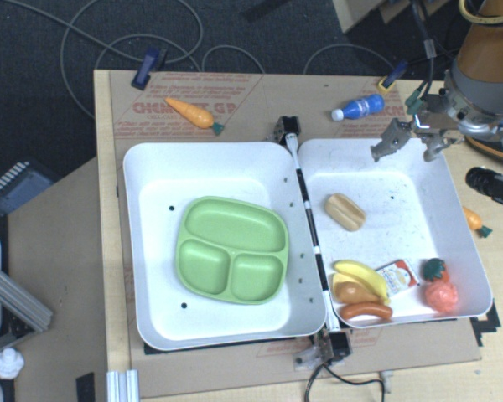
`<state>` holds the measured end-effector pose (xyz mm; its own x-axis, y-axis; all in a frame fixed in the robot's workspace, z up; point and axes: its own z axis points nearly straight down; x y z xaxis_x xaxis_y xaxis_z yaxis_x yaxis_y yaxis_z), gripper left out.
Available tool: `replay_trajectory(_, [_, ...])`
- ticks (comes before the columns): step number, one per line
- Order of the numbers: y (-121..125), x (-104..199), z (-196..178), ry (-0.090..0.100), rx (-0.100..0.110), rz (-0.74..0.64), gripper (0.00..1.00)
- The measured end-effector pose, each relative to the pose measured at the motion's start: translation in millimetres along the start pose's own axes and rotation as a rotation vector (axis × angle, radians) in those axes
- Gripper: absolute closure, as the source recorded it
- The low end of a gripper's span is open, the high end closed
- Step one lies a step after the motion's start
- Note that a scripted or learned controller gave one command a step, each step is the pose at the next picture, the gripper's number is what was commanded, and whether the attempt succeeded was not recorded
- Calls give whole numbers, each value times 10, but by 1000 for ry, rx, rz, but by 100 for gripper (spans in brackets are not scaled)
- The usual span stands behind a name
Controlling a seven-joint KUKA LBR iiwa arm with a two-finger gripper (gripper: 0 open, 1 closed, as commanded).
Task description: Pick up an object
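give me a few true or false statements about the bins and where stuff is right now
1. The green tray lies in the left bin. True.
2. The banana sits on the green tray. False: it lies in the right bin.
3. The tool grips the bread roll. False: the open tool is above the right bin's far edge, the roll apart from it.
4. The carrot lies outside both bins. True.
5. The blue bottle stands inside the left bin. False: it lies on the bench, beyond the right bin.

In the right white bin, a tan bread roll lies alone mid-bin. Clustered along the near wall lie a yellow banana, brown sausage, small packet and red strawberry.
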<state>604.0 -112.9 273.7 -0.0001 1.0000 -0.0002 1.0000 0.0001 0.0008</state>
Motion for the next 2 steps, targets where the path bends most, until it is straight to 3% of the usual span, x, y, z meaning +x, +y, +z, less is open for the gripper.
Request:
replay_trajectory(1, [-162,-12,1122,1,4,1,0])
replay_trajectory(2, [-169,209,1894,1,2,0,0])
